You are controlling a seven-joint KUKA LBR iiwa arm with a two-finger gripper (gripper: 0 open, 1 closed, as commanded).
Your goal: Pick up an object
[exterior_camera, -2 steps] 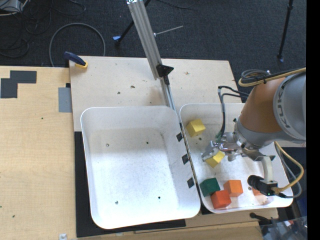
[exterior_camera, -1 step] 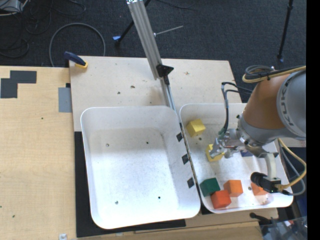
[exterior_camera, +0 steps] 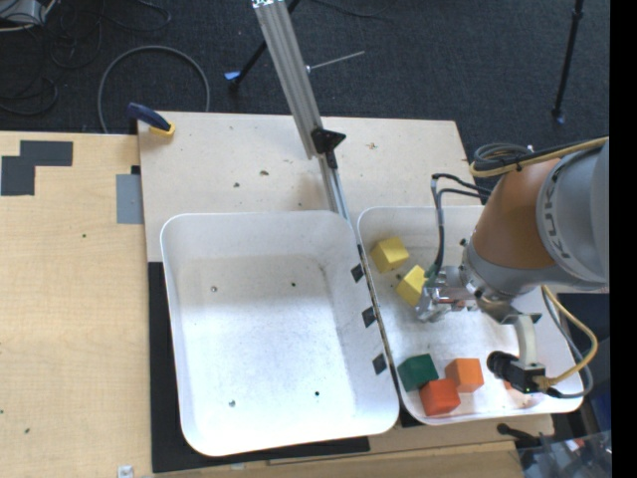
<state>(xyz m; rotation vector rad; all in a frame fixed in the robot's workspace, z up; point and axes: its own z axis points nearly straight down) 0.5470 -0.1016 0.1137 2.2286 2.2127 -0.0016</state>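
With the gripper low in the right bin, touching the yellow block at its ten o'clock, grip unreadable, it should centre over the block before closing.

A robotics lab, this one: a robot arm over white bins on a plywood bench, loose cables across the dark carpet, a metal stand.

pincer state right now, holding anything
pincer: low in the right bin, right beside a yellow block; open or closed cannot be told, and no grasp is visible.
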